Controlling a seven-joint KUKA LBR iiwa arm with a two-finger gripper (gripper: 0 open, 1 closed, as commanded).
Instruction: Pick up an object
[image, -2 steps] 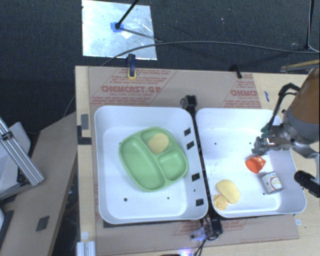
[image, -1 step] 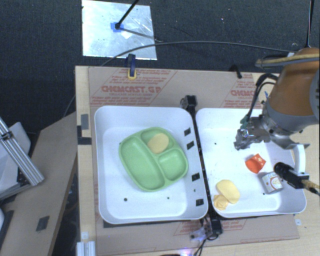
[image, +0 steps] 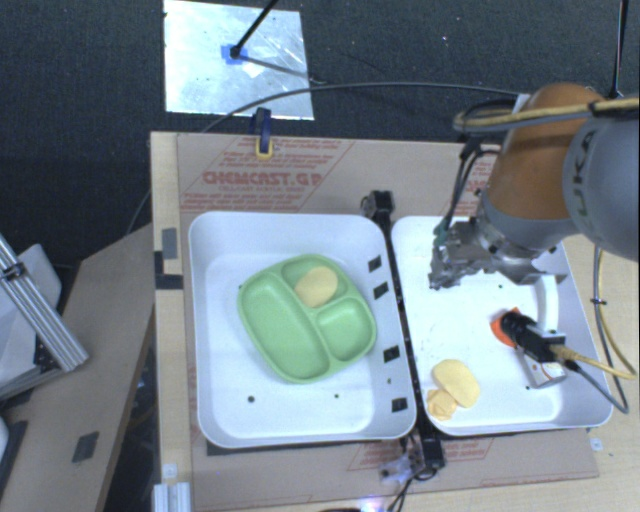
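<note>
Green divided plate (image: 300, 325): found lying askew on the floor of the left bin (image: 225, 400), away from every wall. Spotted a yellow lump (image: 318, 286) in the plate's upper small compartment, resting against the ridge on its lower side. Found the right bin (image: 500, 405) just beside the left one, wall against wall. Counted two more yellow things near its front left corner: a larger yellow piece (image: 455, 378) and, touching it on the near side, a smaller yellow piece (image: 441, 403) close to the bin's left wall. Traced the grey arm (image: 600, 190) in from the right, orange band (image: 540, 160) above the wrist. Placed the gripper (image: 445, 268) over the far left part of the right bin, pointing down and leftward above bare white floor. Could not tell whether the gripper was spread or closed. Judged it well apart from both front pieces, and parted from the lump on the plate by the bins' walls. Noted a brown printed board (image: 270, 170) under both bins.
</note>
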